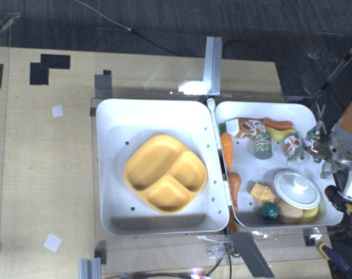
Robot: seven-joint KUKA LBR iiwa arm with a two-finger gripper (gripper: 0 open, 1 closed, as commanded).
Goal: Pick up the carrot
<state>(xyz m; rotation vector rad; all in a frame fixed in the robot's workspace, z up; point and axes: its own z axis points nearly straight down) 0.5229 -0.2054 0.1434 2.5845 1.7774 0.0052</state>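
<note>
The slim orange plastic carrot with a green top [226, 149] is lying lengthwise in the right white bin [304, 110], pressed against the wall that bin shares with the left white bin [106, 173]. Its green end is pointing toward the far wall of the right bin, and a stubby orange-brown toy vegetable [234, 186] is lying just beyond its tip along the same wall. A small grey tin can [262, 146] is standing near the carrot toward the bin's middle, and a white lidded bowl [298, 189] is sitting well apart from it, toward the arm's side. A yellow sectioned plastic plate [165, 172] is resting in the middle of the left bin.

The gripper [330, 164] is hanging at the right bin's outer rim, well apart from the carrot; whether it is gaping or closed I cannot tell.

The carrot is likely light, stiff and smooth, so it may be slipping under a loose pinch. Taking it across its thicker upper half looks best, though the wall beside it is leaving little room on that side.
</note>
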